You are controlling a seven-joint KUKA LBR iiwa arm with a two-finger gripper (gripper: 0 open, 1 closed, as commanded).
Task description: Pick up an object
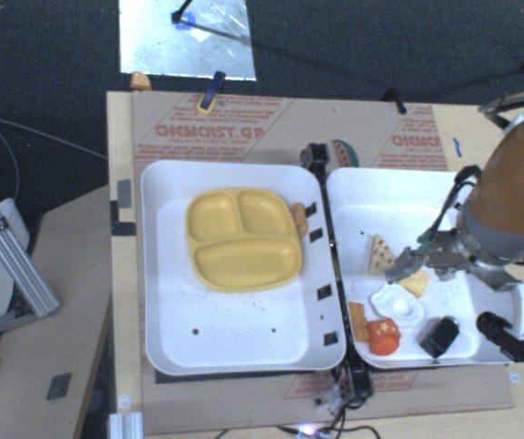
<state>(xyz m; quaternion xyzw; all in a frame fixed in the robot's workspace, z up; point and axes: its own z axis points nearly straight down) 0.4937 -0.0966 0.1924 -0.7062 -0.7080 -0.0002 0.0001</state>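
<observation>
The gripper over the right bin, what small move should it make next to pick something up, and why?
Probably a short descent straight down. The gripper hovers in the right bin between the pizza slice and the yellow cheese wedge, with nothing visible between its fingers. The cheese wedge looks nearest, so lowering onto it seems the likeliest route to a grasp.

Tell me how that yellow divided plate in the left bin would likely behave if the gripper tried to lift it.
The yellow divided plate looks like rigid moulded plastic, so it would probably stay stiff and feel light for its size. It lies flat and wide on the left bin, so rolling or tipping seems unlikely. Its smooth, rounded rim could be slippery for two fingers.
</observation>
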